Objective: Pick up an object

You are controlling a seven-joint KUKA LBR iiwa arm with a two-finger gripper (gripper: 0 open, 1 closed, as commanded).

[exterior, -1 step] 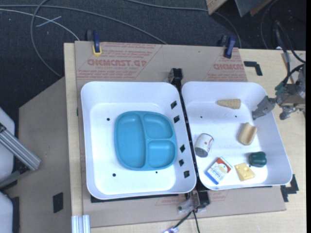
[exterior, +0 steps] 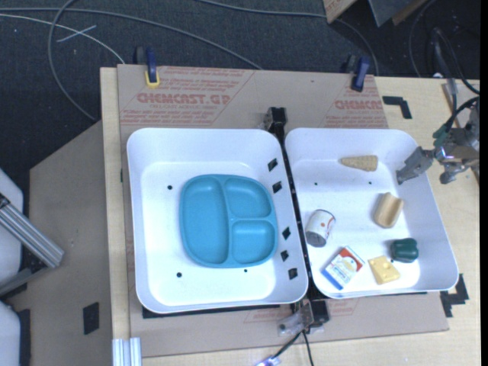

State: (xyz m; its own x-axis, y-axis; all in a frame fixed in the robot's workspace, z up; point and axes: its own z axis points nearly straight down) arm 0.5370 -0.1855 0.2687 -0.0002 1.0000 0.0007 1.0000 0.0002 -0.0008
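Observation:
The right bin (exterior: pixel 427 280) holds several small objects: a tan wedge (exterior: pixel 358 162) at the back, a tan rounded block (exterior: pixel 387 210), a white can with a red mark (exterior: pixel 319 227), a dark green lump (exterior: pixel 403 250), a yellow block (exterior: pixel 383 270) and a red, white and blue packet (exterior: pixel 342 268). My gripper (exterior: pixel 431 170) hovers over the bin's far right rim, right of the tan wedge. Its fingers are spread open with nothing between them.
The left bin (exterior: pixel 145 204) carries a blue divided plate (exterior: pixel 227 220). A black divider (exterior: pixel 280 197) runs between the bins. Clamps (exterior: pixel 152 73) pin the cardboard base at the back, and cables lie on the dark floor behind.

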